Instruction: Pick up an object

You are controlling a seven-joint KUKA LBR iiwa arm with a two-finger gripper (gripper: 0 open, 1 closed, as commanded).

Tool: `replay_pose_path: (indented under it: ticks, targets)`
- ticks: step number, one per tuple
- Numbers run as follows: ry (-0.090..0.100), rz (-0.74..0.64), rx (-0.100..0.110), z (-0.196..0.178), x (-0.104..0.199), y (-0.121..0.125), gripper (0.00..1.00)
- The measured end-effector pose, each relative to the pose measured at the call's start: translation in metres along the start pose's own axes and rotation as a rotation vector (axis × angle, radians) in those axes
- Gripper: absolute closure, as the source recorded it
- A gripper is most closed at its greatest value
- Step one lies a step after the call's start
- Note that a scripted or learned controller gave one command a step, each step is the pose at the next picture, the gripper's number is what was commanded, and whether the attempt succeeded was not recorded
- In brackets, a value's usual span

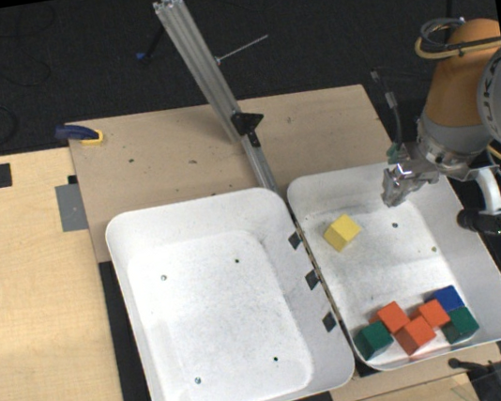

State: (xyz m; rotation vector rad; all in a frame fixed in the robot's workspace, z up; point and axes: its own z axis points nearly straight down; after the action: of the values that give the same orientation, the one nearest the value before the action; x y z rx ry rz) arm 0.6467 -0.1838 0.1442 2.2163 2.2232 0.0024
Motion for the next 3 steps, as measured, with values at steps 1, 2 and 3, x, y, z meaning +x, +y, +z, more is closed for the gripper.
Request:
replay_pose_path:
  ticks: [1, 2, 3]
  targets:
    - [-0.001, 0.003, 0.000, -0.043, -0.005, 0.000, 1.00]
    - [0.000, -0.001, 0.000, -0.080, -0.006, 0.000, 1.00]
    - [0.003, -0.002, 0.005, -0.091, 0.048, -0.008, 1.00]
